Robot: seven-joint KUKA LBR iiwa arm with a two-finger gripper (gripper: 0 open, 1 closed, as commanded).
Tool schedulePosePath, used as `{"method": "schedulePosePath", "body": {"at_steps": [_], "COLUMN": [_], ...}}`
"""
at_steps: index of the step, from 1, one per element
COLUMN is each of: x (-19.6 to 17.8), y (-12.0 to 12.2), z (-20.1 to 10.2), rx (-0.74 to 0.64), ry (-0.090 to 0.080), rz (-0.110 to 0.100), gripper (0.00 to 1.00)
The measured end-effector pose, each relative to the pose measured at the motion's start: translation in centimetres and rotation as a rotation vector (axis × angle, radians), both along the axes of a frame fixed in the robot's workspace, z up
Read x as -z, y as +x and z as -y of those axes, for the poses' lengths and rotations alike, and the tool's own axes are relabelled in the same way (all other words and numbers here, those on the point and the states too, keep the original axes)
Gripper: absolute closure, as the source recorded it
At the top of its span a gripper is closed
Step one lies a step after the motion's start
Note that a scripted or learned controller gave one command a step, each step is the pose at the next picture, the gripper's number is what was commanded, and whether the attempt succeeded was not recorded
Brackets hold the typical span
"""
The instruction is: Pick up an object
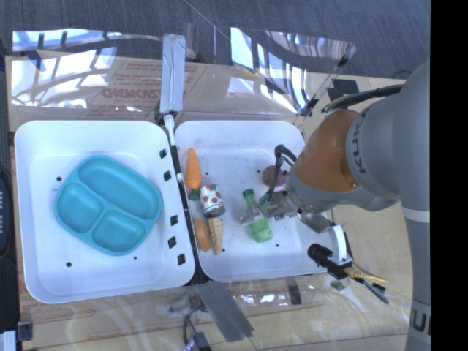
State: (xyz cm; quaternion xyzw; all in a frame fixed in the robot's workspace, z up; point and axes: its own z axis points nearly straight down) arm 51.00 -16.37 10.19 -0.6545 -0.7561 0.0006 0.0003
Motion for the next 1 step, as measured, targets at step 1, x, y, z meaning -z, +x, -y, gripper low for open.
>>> {"method": "schedulePosePath", "body": {"at_steps": [1], "x": [-10.46], "y": [1.93], "z": [-7.09], "rx": [0.005], "ry": [0.002], "rz": [0.007], "gripper": [1.00]}}
